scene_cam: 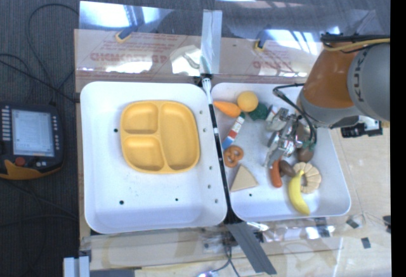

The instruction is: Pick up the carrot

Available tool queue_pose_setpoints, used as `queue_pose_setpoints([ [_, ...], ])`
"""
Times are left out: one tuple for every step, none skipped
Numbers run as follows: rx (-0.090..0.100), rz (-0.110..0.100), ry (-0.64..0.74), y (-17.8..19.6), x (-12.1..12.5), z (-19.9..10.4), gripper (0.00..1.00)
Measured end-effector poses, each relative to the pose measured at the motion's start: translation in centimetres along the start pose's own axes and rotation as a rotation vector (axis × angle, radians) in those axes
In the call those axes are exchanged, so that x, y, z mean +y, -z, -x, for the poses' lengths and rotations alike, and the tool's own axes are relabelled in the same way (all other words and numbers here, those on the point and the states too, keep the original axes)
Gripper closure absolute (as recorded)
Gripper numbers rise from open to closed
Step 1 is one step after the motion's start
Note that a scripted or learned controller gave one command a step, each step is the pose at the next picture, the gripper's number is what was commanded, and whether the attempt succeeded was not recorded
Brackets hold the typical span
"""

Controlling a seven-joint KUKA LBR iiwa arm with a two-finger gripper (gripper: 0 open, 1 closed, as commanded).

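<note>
The carrot (pixel 226 108) is orange and tapered, and it lies at the back left of the right bin (pixel 330 206), close to the divider. My gripper (pixel 280 137) hangs over the middle of that bin, to the right of the carrot and a little nearer the front, well apart from it. Its fingers stand open with nothing between them. The grey arm with its orange band (pixel 333 79) reaches in from the right.
Beside the carrot lie a yellow-orange ball (pixel 248 102) and a green piece (pixel 259 113). A red-and-blue stick (pixel 234 132), a pretzel (pixel 233 154), a cheese wedge (pixel 243 179), a sausage (pixel 275 175), a banana (pixel 297 194) and a round biscuit (pixel 311 175) fill the front. A yellow divided plate (pixel 160 135) sits in the left bin.
</note>
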State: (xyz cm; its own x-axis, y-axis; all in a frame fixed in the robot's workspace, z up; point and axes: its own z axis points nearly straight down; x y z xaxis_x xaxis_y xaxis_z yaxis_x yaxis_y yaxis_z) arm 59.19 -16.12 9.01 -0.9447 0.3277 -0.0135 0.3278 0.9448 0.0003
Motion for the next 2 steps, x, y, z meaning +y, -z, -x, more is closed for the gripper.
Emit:
queue_pose_setpoints([
  [0.007, -0.001, -0.151, 3.6, 5.1, 5.2, 0.0],
  [0.011, -0.005, -0.202, -0.1, 7.9, 3.7, 0.0],
])
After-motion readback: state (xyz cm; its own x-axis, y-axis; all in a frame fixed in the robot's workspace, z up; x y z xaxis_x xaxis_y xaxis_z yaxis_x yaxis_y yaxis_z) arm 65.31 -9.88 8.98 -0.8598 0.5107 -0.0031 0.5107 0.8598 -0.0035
